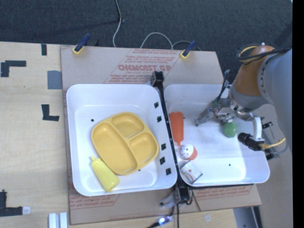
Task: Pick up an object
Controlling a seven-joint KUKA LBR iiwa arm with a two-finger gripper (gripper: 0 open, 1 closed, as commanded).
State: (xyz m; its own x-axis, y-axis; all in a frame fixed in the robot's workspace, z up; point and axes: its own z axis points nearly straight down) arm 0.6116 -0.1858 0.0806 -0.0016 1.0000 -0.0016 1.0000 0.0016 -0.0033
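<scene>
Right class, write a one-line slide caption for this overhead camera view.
KUKA arm's gripper reaching into the right bin beside a green ball; yellow divided plate in the left bin.

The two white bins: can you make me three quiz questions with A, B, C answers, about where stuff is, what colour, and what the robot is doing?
1. Where is the yellow divided plate?
A. left bin
B. right bin
C. on the floor

2. What colour is the small round thing by the gripper?
A. blue
B. green
C. black

3. The yellow bottle is
A. lying in the left bin
B. hanging from the arm
C. standing on the plate

Answers: 1 A, it lies left of the divider; 2 B, it is green, in the right bin; 3 A, it lies beside the plate's lower left edge.
</scene>
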